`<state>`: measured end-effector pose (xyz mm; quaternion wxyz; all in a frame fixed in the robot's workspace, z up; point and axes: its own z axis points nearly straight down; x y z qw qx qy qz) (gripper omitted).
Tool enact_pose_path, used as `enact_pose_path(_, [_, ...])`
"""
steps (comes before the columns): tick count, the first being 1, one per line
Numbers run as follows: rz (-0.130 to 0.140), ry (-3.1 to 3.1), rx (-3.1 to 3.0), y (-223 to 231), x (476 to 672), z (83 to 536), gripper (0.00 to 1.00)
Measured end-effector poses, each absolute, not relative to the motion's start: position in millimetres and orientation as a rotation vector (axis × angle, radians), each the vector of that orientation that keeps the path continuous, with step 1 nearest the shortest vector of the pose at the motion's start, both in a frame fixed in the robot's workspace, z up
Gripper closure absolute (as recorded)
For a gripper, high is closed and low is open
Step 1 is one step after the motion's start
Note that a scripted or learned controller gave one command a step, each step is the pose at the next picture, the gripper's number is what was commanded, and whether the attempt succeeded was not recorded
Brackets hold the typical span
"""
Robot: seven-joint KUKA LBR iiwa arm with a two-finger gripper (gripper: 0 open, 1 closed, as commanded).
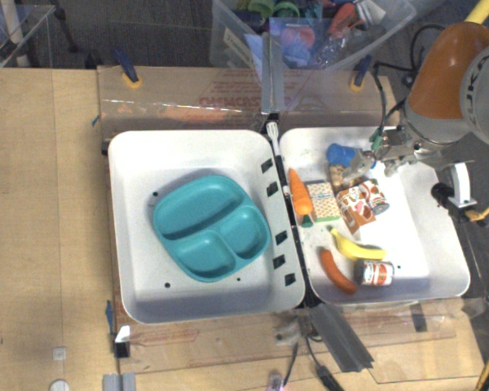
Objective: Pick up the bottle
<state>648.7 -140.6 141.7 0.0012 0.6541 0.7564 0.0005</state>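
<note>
bottle point(340, 155), which looked to be the blue-topped thing, lay at the far end of the right bin point(424, 235), just left of the gripper point(373, 160), and you could not tell from this slant whether that gripper was set wide or narrow, nor whether it had anything in it. your main risk, as i judged it, was crowding: the bottle sat close to the small green box point(322, 202) and the red and white carton point(361, 204), so a descent slightly off to the near side could have closed on the carton or pushed the box instead. the bottle also seemed to lie on its side, so a pinch off its middle could have rolled it away toward the bin's far wall. counted, you had two white bins, the left bin point(130, 161) holding one teal divided plate point(210, 226); in the right bin you had one bottle, one box, one carton, one carrot point(297, 192), one banana point(357, 249), one sausage point(337, 270) and one can point(376, 274).
</note>
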Motion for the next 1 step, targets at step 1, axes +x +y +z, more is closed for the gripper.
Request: enact_pose_path(1, [0.016, 2.229, 2.198, -147.6, 672.1, 95.0, 0.0])
